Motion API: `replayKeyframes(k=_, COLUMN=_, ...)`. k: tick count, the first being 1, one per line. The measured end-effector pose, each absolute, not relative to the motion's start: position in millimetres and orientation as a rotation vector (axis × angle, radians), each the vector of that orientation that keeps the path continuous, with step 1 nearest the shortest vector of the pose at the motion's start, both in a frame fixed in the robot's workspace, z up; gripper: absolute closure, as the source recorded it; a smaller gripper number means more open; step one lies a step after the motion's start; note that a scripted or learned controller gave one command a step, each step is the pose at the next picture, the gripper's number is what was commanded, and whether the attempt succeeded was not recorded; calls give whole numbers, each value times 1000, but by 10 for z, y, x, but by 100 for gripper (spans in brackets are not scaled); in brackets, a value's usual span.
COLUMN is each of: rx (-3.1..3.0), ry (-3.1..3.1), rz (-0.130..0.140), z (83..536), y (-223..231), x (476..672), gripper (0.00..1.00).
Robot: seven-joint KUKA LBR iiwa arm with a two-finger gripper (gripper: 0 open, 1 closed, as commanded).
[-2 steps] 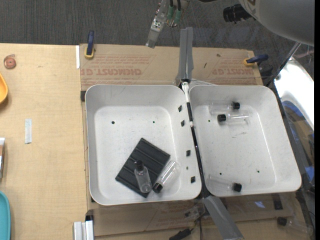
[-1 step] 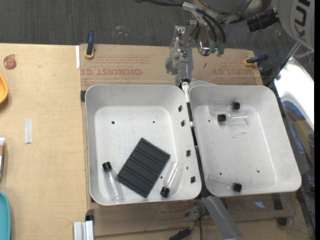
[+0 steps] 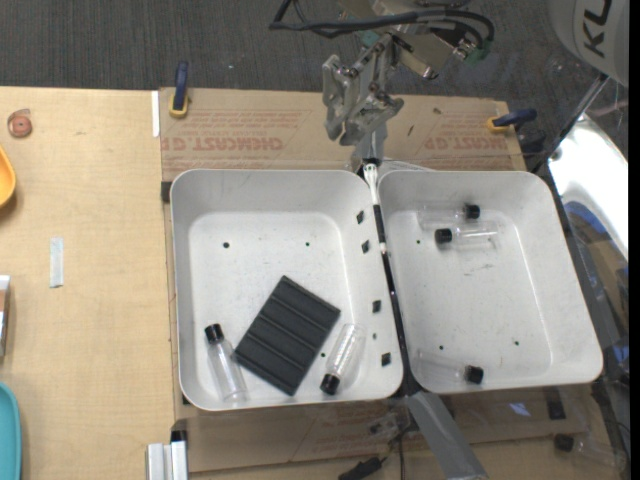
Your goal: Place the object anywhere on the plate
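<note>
Low in the left bin [image 3: 200, 208], two vials [image 3: 222, 360] flank the black plate [image 3: 288, 333]. At top centre the gripper [image 3: 358, 118] hangs above the bins' rear edge, grip unreadable. Descend squarely onto one vial, clear of the plate's edge.

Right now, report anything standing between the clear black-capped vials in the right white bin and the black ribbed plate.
Only the bins' adjoining walls separate the vials from the plate; another vial lies by the plate's right edge. The gripper hangs above their far edge.
</note>
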State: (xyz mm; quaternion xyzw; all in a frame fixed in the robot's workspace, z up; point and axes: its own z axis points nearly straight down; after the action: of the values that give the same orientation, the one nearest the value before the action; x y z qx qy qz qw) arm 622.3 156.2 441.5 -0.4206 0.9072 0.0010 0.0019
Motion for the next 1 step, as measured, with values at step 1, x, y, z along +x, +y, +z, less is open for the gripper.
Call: replayKeyframes(k=1, rx=-1659, ry=2664, rz=2, z=4421, y=1524, x=4984, gripper=100)
